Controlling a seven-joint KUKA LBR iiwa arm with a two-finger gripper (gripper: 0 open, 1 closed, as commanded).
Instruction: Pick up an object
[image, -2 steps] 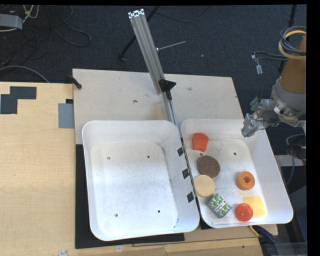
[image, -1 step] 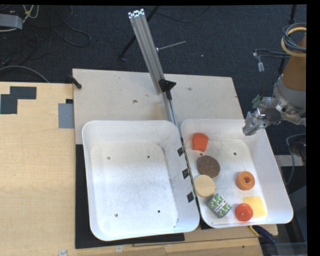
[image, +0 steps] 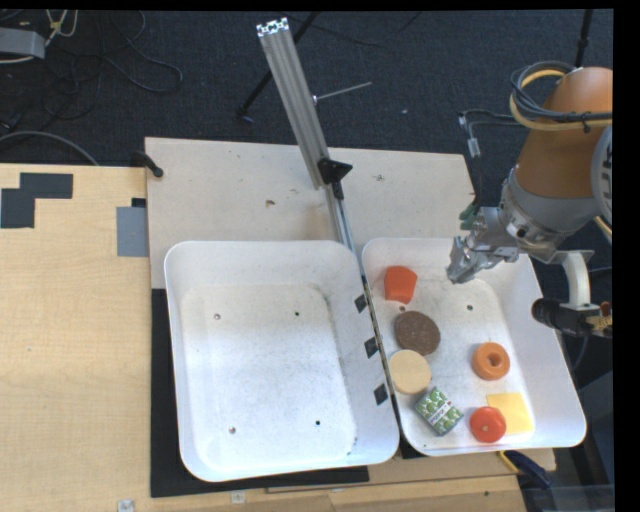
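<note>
My jaws (image: 468, 262) hang over the right bin's (image: 560, 400) far end, at 1 o'clock from the orange block (image: 400, 283); I cannot tell their gap. My arm (image: 560, 140) slants in from 2 o'clock. The green box (image: 438, 410) lies with its long axis running 10 to 4.

A grey aluminium rail (image: 300, 105) slants over the wooden bench (image: 70, 330), cables (image: 110, 50) behind.

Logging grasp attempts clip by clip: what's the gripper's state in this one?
Gripper: cannot be told whether open or closed; it hangs above the right bin's upper part with nothing visibly in it.
</note>
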